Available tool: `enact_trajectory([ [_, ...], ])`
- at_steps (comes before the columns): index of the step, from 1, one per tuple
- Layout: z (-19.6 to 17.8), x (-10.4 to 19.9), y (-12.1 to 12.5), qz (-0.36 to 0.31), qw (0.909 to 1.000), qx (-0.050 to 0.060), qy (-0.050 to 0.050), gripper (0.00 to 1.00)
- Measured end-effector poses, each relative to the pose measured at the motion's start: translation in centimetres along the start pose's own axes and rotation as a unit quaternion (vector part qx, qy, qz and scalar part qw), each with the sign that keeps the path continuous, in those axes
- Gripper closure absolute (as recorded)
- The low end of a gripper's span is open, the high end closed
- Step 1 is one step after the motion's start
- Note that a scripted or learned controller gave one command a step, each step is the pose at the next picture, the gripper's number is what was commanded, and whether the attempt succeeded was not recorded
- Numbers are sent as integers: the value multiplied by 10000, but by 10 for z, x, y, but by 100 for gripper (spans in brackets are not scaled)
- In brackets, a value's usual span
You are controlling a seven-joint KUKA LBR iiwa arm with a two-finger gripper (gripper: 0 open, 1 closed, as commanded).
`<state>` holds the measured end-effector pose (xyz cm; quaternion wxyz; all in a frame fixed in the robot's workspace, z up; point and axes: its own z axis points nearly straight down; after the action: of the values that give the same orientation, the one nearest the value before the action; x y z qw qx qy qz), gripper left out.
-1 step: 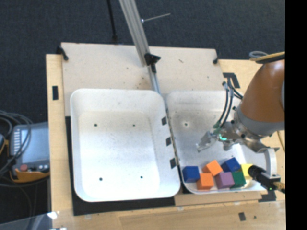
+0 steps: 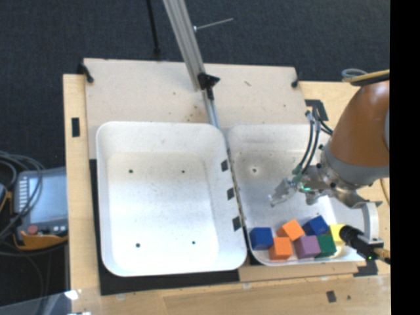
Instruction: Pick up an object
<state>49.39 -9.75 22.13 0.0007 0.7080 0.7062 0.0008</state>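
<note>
Several small coloured blocks lie bunched in the near corner of the right bin (image 2: 262, 149): a blue block (image 2: 261, 237), two orange blocks (image 2: 292, 229) (image 2: 281, 247), a purple block (image 2: 306, 246), a second blue block (image 2: 317, 226), a green block (image 2: 327, 245) and a yellow block (image 2: 338, 233). My gripper (image 2: 282, 192) hangs over the middle of the right bin, just behind and to the left of the pile, apart from the blocks. No block shows at its tip. The grey arm with its orange band (image 2: 364, 123) reaches in from the right.
The left bin (image 2: 164, 195) lies beside the right one, their rims meeting along the middle. A slanted metal rail (image 2: 187, 38) rises from the bench behind the bins. A black fitting (image 2: 361, 241) sits at the right bin's near right corner.
</note>
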Motion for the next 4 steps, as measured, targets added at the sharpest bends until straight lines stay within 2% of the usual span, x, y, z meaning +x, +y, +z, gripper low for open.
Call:
enact_trajectory([
  [1,62,-1,3,-5,10000,40,-2,0],
  [2,121,4,-2,-15,10000,-3,-13,0],
  [3,123,3,0,4,10000,-5,4,0],
  [4,112,2,1,35,10000,-31,2,100],
])
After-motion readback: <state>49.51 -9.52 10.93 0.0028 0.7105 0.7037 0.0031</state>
